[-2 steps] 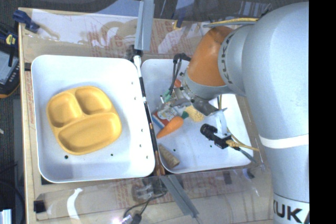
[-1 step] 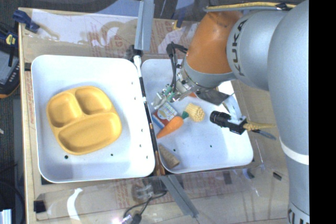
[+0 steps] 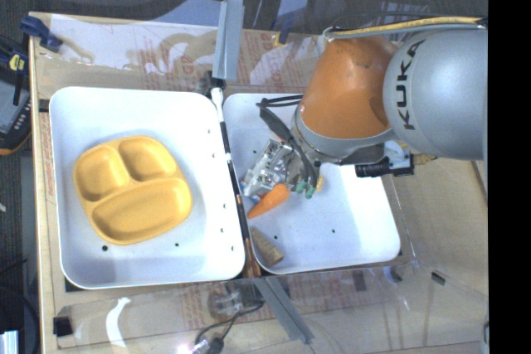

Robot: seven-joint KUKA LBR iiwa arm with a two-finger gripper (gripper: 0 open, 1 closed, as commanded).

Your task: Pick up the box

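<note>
End effector (image 3: 274, 166) low in right bin (image 3: 369, 240), grip state unclear, carrot (image 3: 269, 201) just beside, box (image 3: 267, 246) near

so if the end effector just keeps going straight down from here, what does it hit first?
Most likely the carrot: the end effector sits low in the right bin, pointing down-left with the carrot just below its tip. The brown box lies further toward the near rim, off that line. Height above the bin floor is unclear.

Both bins (image 3: 133, 269) smooth white plastic, slightly glossy. Yellow divided tray (image 3: 133, 188) matt plastic. Arm casing (image 3: 436, 95) satin grey metal; orange band (image 3: 344, 91) smooth.
</note>
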